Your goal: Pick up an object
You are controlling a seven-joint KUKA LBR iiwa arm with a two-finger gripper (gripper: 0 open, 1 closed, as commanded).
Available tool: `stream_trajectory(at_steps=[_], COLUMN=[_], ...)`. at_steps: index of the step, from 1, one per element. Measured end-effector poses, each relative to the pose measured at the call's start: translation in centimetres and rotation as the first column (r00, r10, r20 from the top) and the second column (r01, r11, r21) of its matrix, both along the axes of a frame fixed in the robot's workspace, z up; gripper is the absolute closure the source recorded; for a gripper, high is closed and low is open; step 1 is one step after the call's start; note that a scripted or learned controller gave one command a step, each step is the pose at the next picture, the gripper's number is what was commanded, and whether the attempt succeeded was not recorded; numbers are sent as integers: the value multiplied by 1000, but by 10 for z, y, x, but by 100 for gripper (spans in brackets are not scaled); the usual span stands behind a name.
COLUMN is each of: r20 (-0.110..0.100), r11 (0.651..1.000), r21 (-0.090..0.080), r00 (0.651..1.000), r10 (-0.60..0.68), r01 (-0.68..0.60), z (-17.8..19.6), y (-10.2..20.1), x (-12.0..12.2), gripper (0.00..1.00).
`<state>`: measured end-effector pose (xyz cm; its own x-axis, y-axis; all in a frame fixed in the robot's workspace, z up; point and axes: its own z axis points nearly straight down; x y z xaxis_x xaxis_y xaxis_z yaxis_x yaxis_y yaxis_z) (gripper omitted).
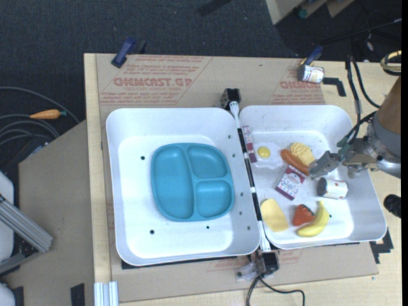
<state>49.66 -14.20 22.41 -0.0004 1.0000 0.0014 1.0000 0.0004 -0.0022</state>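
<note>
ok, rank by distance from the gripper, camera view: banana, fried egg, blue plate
Gripper sits over the right bin.
1. Banana: below it, at the right bin's lower edge.
2. Fried egg: to its left, at the right bin's left side, slightly farther than the banana.
3. Blue plate: far left, in the left bin.

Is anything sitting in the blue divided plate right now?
Empty. All three compartments of the blue divided plate show bare blue; the toy food lies in the right bin.
</note>
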Motion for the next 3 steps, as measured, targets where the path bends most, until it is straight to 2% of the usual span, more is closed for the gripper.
stream_trajectory(at_steps=[1,2,3], r20=[8,2,4], r11=[1000,1000,1000], r21=[-3,0,-1], r00=[1000,1000,1000], r10=[-1,2,-1], r01=[1,-2,1], z=[-136,-139,-129], y=[-7,45,44], x=[44,87,87], gripper=[0,0,100])
